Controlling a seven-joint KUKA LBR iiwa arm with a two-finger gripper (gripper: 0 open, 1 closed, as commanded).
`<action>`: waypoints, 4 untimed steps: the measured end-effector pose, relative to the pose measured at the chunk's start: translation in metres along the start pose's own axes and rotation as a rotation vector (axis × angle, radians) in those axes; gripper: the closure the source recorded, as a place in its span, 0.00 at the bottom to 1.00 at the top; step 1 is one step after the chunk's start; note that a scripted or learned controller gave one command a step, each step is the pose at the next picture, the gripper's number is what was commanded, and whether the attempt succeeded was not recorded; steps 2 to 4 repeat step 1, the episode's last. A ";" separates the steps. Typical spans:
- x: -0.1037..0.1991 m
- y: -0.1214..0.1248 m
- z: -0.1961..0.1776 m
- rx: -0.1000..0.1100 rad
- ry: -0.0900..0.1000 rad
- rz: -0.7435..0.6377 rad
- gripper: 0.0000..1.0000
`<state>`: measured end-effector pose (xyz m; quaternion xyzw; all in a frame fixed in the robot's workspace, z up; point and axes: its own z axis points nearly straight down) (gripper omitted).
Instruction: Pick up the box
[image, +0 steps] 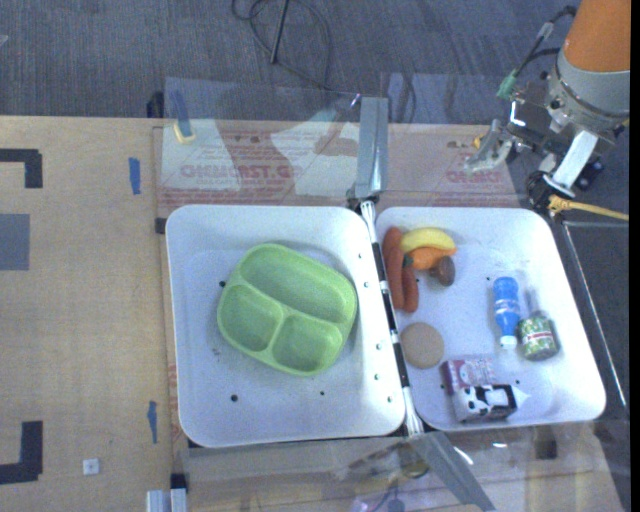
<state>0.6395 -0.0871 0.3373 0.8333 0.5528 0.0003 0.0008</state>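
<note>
The gripper (493, 150) hung over the bench beyond the 12 o'clock rim of the right bin (466, 296), outside it and carrying nothing that could be seen; whether it was released or clenched could not be told. The box (478, 389), a small purple-and-white carton with black patches, lay on its side near the bin's 6 o'clock edge; that put it at roughly 6 o'clock from the gripper and well apart, with the whole bin between them.

The step in hand looked like the approach; to do it well, the arm should travel high across the bin towards 6 o'clock, clear of the blue bottle (506, 304) and the green jar (539, 337) at the box's 1 o'clock, then descend straight over the box; the jaws should span its narrower width; the brown disc (422, 344), near at the box's 10 o'clock, should be left undisturbed; the rim just beyond the box left little room for overshoot.
</note>
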 end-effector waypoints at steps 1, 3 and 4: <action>-0.001 -0.004 -0.053 0.000 0.000 0.013 0.00; -0.001 -0.004 -0.053 0.000 0.000 0.013 0.00; -0.001 -0.004 -0.053 0.000 0.000 0.013 0.00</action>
